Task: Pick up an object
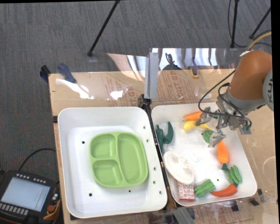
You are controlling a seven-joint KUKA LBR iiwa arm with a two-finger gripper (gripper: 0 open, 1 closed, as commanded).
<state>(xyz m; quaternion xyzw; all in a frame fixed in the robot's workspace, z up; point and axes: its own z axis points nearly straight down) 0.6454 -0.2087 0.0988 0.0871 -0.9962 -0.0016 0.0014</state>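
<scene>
My gripper [213, 128] hangs low over the upper middle of the right bin [250, 174], open, its grey fingers [217, 138] spread apart. Between and just under them lie a small green toy vegetable [208, 136] and the end of a yellow piece [192, 125]; whether the fingers touch either I cannot tell. An orange carrot [193, 115] lies just left of the gripper. Another orange carrot [222, 152] lies just below it.
The right bin also holds a white round lid [178, 166], a dark green piece [167, 132], a red-and-white box [186, 191], a green pickle [204, 188], a green bundle [234, 175] and an orange-red pepper [224, 191]. The left bin [67, 134] holds a green divided plate [118, 159].
</scene>
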